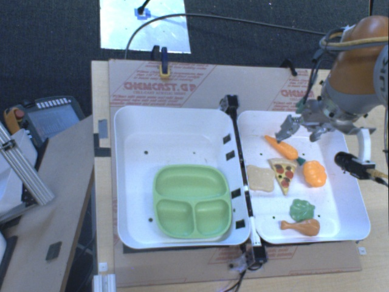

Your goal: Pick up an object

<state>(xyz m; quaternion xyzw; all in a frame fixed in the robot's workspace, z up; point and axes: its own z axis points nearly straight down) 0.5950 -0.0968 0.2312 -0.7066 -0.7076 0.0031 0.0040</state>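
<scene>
The hand (302, 128) hangs over the upper part of the right bin (358, 215), at the right of the frame, its two fingers spread apart with nothing between them. One fingertip sits just above the thick end of the carrot (281, 146), which makes that the likeliest target.

To do this step well, the fingers should straddle the carrot across its narrow width, not along its length, so the wrist wants turning until the fingers line up square to its diagonal axis. Come straight down near the middle of the carrot, low enough to reach its sides, then close. The pizza slice (284, 174) lies just below it, so one finger must slip into that gap without nudging the slice.

The carrot is a small orange toy, tapered, lying flat and slanted from upper left to lower right, its lower end tipped green. It looks smooth and rounded, so I judge that it may roll or squirt out under an off-centre pinch
</scene>
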